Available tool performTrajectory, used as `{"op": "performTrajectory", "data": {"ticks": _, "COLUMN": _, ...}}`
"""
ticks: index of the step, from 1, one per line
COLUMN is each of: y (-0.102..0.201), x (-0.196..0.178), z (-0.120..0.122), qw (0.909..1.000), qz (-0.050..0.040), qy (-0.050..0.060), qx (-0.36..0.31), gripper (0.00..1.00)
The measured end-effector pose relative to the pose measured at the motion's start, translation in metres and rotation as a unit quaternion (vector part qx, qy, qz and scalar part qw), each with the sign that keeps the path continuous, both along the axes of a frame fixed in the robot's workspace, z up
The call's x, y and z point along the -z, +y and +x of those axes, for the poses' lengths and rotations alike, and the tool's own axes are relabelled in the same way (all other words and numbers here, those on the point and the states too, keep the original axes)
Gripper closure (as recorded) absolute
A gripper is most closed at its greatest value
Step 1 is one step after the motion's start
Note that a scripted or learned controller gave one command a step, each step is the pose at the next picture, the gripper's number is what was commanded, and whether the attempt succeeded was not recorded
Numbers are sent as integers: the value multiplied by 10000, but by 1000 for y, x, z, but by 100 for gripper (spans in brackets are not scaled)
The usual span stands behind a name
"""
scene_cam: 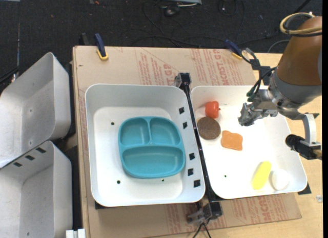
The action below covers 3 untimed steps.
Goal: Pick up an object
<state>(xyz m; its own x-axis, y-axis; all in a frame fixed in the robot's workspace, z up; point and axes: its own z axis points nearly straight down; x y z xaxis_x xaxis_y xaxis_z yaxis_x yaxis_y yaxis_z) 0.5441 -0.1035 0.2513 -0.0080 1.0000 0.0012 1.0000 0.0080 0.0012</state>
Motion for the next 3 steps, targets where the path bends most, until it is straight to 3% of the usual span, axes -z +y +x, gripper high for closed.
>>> {"op": "performTrajectory", "data": {"ticks": 2, "y": 125, "x": 7, "z": 30, "qw": 10000, "qz": -2, "qy": -2, "qx": -6, "gripper": 100}}
{"op": "performTrajectory", "data": {"ticks": 3, "y": 182, "x": 8, "z": 32, "qw": 10000, "qz": 2, "qy": 2, "qx": -5, "gripper": 100}}
